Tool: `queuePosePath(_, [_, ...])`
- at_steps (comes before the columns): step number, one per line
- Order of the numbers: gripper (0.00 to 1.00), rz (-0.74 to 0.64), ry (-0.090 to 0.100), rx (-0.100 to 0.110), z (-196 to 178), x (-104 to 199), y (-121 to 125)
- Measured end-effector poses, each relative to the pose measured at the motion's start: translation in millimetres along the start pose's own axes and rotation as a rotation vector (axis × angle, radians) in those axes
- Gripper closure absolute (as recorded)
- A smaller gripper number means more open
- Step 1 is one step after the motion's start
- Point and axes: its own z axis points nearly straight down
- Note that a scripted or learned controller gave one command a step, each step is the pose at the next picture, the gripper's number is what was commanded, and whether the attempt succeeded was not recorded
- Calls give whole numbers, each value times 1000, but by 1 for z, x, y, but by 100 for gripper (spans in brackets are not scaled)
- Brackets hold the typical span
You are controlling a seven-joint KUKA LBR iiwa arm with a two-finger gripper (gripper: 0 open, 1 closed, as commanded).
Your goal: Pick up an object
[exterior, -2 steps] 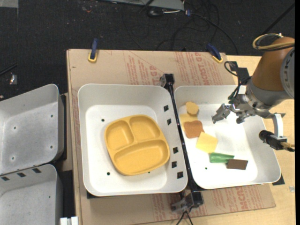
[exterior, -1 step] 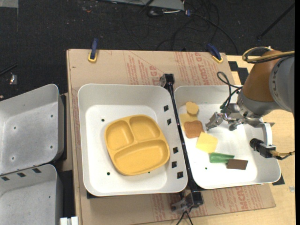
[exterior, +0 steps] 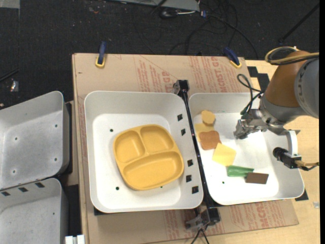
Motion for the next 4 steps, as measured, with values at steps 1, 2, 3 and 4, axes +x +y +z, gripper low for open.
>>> queuePosePath(1, [100,1,-1,-3,-51,-6,-7])
queuePosePath(2, [100,-2,-1,-3,-94,-6,-10])
queuePosePath(3, [100,-3,0,-1,-105,-6,-9])
queuePosePath(4, [100,-8,2,-1,-108,52,12])
